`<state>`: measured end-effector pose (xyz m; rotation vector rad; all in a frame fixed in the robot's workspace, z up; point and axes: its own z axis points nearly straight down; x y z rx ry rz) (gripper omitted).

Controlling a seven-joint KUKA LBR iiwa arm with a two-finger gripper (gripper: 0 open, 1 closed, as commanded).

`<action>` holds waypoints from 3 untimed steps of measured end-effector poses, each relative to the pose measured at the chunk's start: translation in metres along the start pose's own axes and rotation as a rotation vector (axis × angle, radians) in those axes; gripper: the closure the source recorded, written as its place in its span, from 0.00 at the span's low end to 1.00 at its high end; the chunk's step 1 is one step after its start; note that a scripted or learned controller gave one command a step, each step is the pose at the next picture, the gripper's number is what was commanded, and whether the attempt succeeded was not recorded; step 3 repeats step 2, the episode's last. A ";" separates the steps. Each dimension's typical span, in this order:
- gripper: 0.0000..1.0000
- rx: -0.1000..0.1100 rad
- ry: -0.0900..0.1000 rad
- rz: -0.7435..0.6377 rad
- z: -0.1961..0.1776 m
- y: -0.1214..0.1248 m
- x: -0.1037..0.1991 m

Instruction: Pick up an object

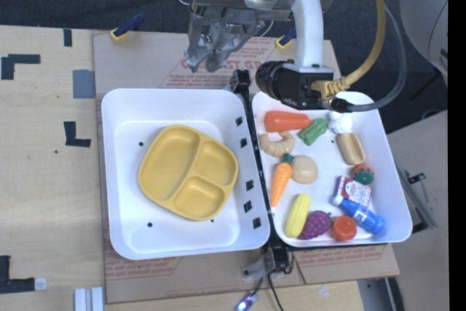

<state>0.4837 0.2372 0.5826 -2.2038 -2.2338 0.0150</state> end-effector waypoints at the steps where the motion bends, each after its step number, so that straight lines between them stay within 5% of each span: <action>1: 1.00 0.002 0.000 -0.002 -0.010 0.000 0.001; 2: 1.00 0.003 -0.001 0.016 0.099 -0.001 -0.040; 3: 1.00 0.003 -0.001 0.016 0.099 -0.001 -0.040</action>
